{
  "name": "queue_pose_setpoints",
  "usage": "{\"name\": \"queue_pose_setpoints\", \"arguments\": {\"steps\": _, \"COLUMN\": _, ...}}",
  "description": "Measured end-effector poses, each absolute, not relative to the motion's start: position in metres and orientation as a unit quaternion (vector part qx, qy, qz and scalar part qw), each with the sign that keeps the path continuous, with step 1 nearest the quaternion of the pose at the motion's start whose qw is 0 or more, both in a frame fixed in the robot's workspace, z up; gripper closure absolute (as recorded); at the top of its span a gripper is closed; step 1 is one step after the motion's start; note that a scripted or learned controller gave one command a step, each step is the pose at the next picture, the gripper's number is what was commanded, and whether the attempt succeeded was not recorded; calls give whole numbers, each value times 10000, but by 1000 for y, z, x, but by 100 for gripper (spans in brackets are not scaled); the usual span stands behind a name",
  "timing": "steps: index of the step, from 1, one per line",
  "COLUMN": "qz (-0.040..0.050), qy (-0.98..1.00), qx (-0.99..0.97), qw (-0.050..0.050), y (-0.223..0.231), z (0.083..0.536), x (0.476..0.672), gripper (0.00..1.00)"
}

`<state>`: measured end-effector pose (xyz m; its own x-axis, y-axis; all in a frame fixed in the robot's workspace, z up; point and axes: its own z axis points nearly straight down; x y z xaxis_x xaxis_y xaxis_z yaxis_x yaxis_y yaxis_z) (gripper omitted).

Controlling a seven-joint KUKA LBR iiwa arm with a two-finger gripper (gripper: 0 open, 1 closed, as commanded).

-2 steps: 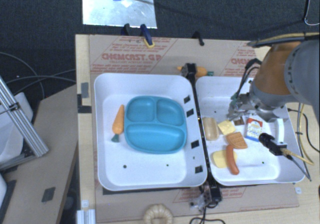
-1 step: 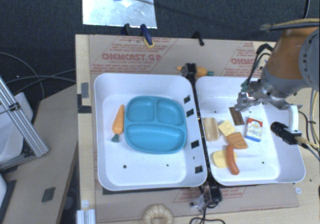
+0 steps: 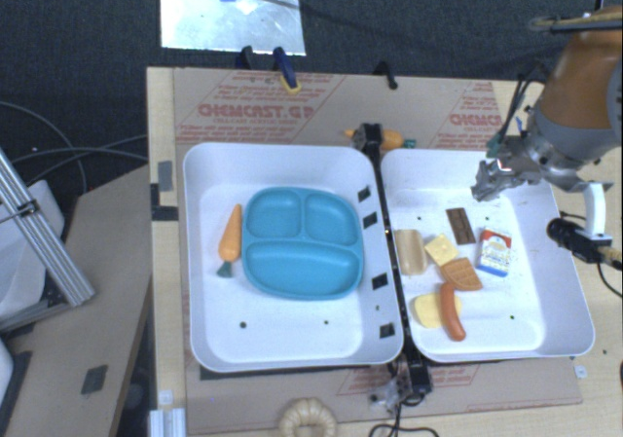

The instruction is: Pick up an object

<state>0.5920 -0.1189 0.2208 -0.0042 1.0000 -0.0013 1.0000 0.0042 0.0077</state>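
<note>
Over the right bin (image 3: 565,328), the end effector (image 3: 490,180) is hovering near its far edge; grip state I cannot tell. Nearest candidate, a brown bar (image 3: 460,226), is lying at roughly seven o'clock from it, long axis running twelve-to-six, slightly tilted.

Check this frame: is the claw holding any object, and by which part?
Nothing is held: the claw hovers over bare floor of the right bin.

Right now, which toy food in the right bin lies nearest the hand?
The dark brown bar, just below the hand; the other pieces lie farther down the bin.
</note>
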Motion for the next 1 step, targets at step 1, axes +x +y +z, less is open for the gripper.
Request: {"name": "queue_pose_setpoints", "arguments": {"steps": 1, "qz": 7, "qy": 7099, "qx": 7043, "qw": -1, "y": -75, "z": 230, "x": 578, "gripper": 100}}
